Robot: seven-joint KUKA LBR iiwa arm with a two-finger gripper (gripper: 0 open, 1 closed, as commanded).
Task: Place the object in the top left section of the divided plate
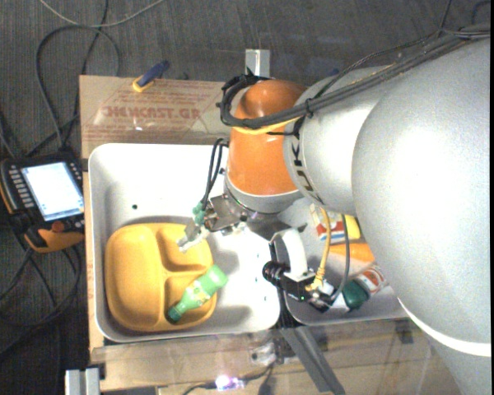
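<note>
Camera view, looking down at a slant.

Arm (379,163): grey, with an orange band (263,151) above the wrist, reaching in from the right and covering much of the right half of the scene.

Gripper (191,230): hangs over the left bin, at the far right edge of the divided plate. Its pale fingers (186,237) point down and to the left, with a small green part beside them. Whether they are apart or closed cannot be told at this size, and nothing is visible between them.

Left bin (123,179): shallow, white, with a bare floor on its far side.

Divided plate (136,278): yellow, lying in the near left part of the left bin, with raised ridges splitting it into sections.

Green bottle (198,293): lies on its side, tilted, across the near right section of the plate, its lighter end reaching over the plate's right rim. It is apart from the gripper.

Right bin (370,307): largely hidden by the arm; several packaged items (350,253) in orange, white and red show inside it.

Handheld pendant (45,192): lit screen, on the floor left of the bench.

Cardboard sheet (148,113): lies beyond the left bin, with a blue and yellow item (150,75) on its far edge.
</note>
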